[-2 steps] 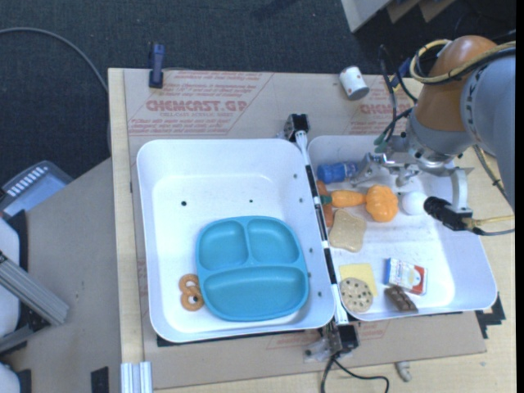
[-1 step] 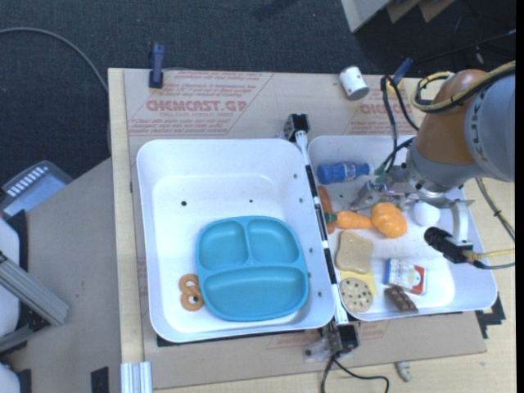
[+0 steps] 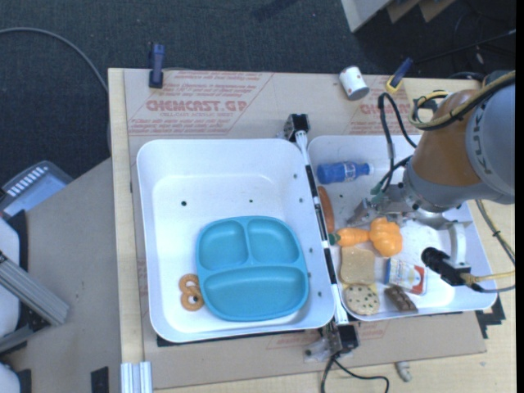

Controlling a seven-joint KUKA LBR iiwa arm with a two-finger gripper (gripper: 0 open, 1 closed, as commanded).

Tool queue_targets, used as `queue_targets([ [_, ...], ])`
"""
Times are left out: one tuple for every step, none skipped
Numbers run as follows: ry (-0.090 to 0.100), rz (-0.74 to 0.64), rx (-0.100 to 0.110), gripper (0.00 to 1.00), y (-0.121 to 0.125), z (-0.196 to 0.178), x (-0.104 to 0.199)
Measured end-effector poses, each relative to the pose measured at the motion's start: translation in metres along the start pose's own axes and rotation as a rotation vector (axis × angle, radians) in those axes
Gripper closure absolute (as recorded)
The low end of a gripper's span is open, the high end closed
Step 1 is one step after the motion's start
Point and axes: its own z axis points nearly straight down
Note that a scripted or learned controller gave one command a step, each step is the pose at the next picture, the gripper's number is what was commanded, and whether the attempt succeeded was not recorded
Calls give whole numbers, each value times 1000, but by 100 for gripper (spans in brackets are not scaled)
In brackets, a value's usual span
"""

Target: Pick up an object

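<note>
camera view | gripper (image 3: 378,211) low in right bin (image 3: 458,301), grip state: cannot tell | orange toy (image 3: 372,237) just below it | risk: crowded neighbours deflect it, toy slips

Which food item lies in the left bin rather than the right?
The small pretzel, beside the blue divided plate; the cracker-like round, bread slice and orange pieces lie in the right bin.

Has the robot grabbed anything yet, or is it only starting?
Nothing looks lifted yet. The arm is reaching down into the right bin, its gripper low just above the orange toy. Whether it has hold of anything cannot be told. The grab and the lift are left.
</note>
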Motion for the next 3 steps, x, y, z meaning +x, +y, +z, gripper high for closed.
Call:
queue_targets([
  [0, 0, 0, 0, -37, 0, 1],
  [0, 0, 0, 0, -80, 0, 1],
  [0, 1, -1, 100, -79, -9, 1],
])
